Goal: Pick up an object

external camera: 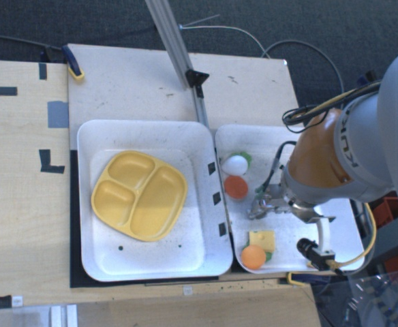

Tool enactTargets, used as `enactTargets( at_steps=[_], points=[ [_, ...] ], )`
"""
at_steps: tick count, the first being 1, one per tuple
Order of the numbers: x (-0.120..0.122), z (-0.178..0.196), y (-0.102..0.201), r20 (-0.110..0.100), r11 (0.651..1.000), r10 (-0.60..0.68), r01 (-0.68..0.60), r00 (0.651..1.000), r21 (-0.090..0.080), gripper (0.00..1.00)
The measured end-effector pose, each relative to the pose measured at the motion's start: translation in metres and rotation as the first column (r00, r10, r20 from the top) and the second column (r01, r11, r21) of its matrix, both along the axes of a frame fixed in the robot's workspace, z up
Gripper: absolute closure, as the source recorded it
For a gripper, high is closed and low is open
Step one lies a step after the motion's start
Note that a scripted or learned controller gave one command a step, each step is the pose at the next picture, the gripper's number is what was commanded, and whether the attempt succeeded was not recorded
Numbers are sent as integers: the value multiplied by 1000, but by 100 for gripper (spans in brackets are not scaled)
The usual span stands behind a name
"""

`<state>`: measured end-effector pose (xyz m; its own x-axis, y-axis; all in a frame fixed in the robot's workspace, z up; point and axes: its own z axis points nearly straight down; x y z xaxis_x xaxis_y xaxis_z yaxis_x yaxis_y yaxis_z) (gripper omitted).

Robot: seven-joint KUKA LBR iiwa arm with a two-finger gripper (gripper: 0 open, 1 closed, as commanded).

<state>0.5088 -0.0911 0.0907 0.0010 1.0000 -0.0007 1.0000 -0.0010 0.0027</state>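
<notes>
Gripper (pixel 257 208) sits low inside the right bin (pixel 260 145), near its middle, with the arm (pixel 362 135) reaching in from the right and its orange band (pixel 318 157) just above the wrist. Whether the gripper is apart or together cannot be told from this slant; nothing can be seen clamped in it. Candidate objects, all in the right bin: a red ball (pixel 236 187), round, matte, orange-red, lying just left of the gripper and slightly above it, with a gap visible between the two. White ball (pixel 236 164), smooth and bright, directly above the red one and nearly touching it, with a green piece (pixel 245 158) showing at its upper right edge. Yellow block (pixel 261 240), squarish and pale yellow, below the gripper near the front wall of the bin. Orange ball (pixel 253 257), smaller and brighter orange than the red one, touching the block's lower edge against the front wall. Left bin (pixel 151 259) holds a yellow plate (pixel 139 195), rounded-square with three compartments, lying flat and turned at an angle, well apart from the gripper. Both bins rest side by side on the pale bench (pixel 131 87); a metal rail (pixel 166 26) crosses the bench from above, ending at the seam between the bins.
</notes>
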Motion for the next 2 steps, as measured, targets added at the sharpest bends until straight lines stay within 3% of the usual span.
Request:
enactTargets(
  at_steps=[1,2],
  points=[
    [-24,56,-8,-2,1000,1,-1,1000,0,100],
    [25,100,28,2,1000,8,-8,1000,1,100]
  ],
)
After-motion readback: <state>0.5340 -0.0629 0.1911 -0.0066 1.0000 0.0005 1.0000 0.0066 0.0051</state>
